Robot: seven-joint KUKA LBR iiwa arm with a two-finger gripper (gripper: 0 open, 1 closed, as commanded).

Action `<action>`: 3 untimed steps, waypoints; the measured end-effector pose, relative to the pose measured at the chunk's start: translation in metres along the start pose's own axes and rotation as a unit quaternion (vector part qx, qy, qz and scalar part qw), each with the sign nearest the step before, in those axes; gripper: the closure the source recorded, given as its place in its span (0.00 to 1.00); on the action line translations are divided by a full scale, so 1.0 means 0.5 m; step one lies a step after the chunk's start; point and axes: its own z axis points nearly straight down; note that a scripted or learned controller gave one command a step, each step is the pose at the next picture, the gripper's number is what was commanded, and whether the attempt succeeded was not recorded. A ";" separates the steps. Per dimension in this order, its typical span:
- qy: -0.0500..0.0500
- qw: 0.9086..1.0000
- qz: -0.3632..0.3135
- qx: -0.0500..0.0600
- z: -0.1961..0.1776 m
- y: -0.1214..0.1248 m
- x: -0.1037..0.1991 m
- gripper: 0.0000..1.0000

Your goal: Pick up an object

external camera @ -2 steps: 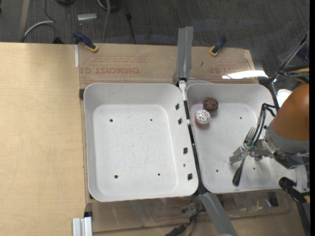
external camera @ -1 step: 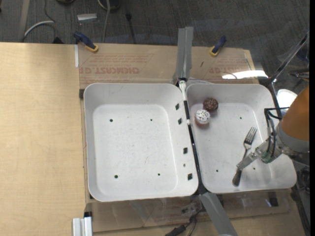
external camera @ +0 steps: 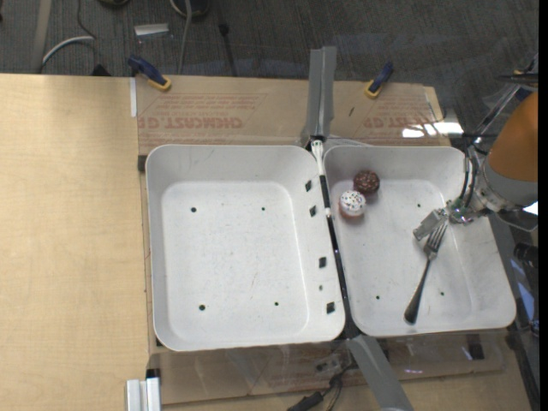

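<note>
Nothing is lifted yet, as far as the view shows. Taking the right bin (external camera: 377, 319) as the landmark: a fork (external camera: 425, 268) lies on its floor toward the right side, tines up near the middle of the right wall and handle running down toward the bottom edge. Two small balls sit close together near its upper left corner, a dark reddish one (external camera: 366, 181) just above a white dotted one (external camera: 352, 202). The arm (external camera: 514, 157) reaches over the bin's right rim, and the claw (external camera: 458, 212) hangs right at the fork's tines, seemingly touching or just above them. Whether it is apart or together I cannot tell. The left bin (external camera: 171, 315) lies alongside on the bench (external camera: 68, 229). So the approach looks made; the grasp and the lift are left.
</note>
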 end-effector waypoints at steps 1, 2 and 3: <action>-0.001 0.996 0.093 0.001 0.000 -0.165 0.105 0.00; -0.002 1.000 -0.017 0.001 -0.145 -0.027 0.154 0.00; -0.001 1.000 0.010 0.002 -0.058 -0.152 0.139 0.00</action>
